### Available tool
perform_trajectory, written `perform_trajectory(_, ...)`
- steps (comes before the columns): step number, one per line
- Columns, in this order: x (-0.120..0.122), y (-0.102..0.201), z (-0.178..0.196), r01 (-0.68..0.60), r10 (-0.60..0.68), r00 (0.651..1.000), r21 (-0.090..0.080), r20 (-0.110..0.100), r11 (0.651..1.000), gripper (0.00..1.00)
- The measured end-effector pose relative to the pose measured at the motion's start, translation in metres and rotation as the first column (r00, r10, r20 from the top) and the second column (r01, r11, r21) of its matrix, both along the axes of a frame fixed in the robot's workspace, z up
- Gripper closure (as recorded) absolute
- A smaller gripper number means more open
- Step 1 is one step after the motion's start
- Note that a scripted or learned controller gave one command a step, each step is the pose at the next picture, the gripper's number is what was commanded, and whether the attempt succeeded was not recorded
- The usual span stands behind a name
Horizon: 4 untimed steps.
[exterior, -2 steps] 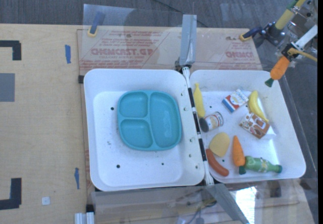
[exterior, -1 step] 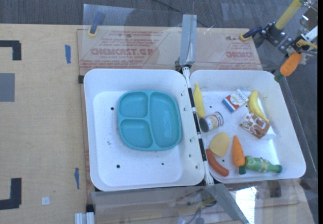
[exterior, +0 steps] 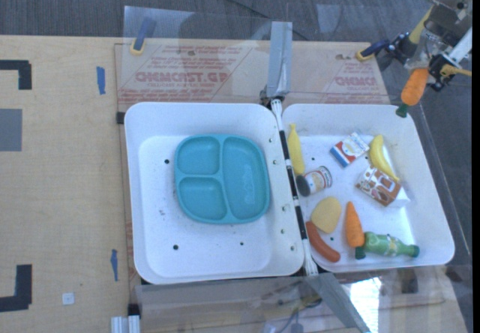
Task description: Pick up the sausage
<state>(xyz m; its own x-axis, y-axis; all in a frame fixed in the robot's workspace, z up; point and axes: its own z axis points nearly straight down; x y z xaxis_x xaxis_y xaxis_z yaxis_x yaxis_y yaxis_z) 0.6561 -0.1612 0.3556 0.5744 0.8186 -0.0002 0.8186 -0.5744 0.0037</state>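
The sausage (exterior: 322, 244), reddish-brown and short, lies in the right bin (exterior: 427, 174) at its front left corner, next to a pale yellow round piece (exterior: 326, 214). My gripper (exterior: 424, 76) hangs at the far right, past the right bin's back right corner and far from the sausage. It is shut on a small orange carrot (exterior: 414, 86), whose green end points down.
The right bin also holds a yellow corn cob (exterior: 296, 150), a small can (exterior: 316, 180), a red and blue carton (exterior: 349, 150), a banana (exterior: 384, 159), a brown packet (exterior: 379, 185), a second carrot (exterior: 352, 225) and a green bottle (exterior: 386, 247). A teal divided plate (exterior: 223, 178) fills the left bin (exterior: 146, 174).
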Motion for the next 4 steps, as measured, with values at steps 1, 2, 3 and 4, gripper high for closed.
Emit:
perform_trajectory(1, 0.01, -0.031, -0.037, 0.665, -0.665, 0.747, 0.002, -0.002, 0.747, 1.0)
perform_trajectory(2, 0.002, -0.043, -0.039, 0.679, -0.679, 0.734, 0.001, -0.007, 0.734, 1.0)
perform_trajectory(3, 0.003, -0.041, -0.029, 0.675, -0.675, 0.738, 0.0, -0.006, 0.738, 1.0)
perform_trajectory(4, 0.004, -0.039, -0.019, 0.671, -0.671, 0.741, -0.001, -0.005, 0.741, 1.0)
